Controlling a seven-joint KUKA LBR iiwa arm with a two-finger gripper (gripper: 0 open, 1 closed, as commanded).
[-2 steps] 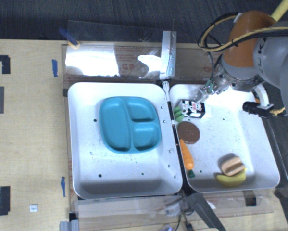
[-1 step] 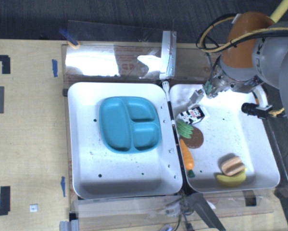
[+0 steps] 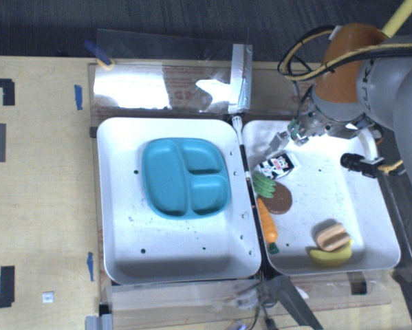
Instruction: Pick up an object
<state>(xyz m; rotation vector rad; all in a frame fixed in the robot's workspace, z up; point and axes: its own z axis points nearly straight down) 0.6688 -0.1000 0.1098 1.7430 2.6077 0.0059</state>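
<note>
The small black-and-white patterned toy (image 3: pixel 275 166) near the upper left of the right-hand white bin (image 3: pixel 371 205) is probably your nearest pick, lying just below the gripper (image 3: pixel 296 135); whether that claw is open or closed you cannot tell from this angle. Come straight down over the toy's middle, because the green leafy top of the orange plastic carrot (image 3: pixel 265 215) touches its lower edge and the brown round disc (image 3: pixel 280 199) sits just beside. The hot-dog toy (image 3: pixel 331 236) and yellow banana (image 3: pixel 331 255) lie well apart. The blue divided tray (image 3: pixel 186 177) sits in the left white bin (image 3: pixel 116 239).
</note>
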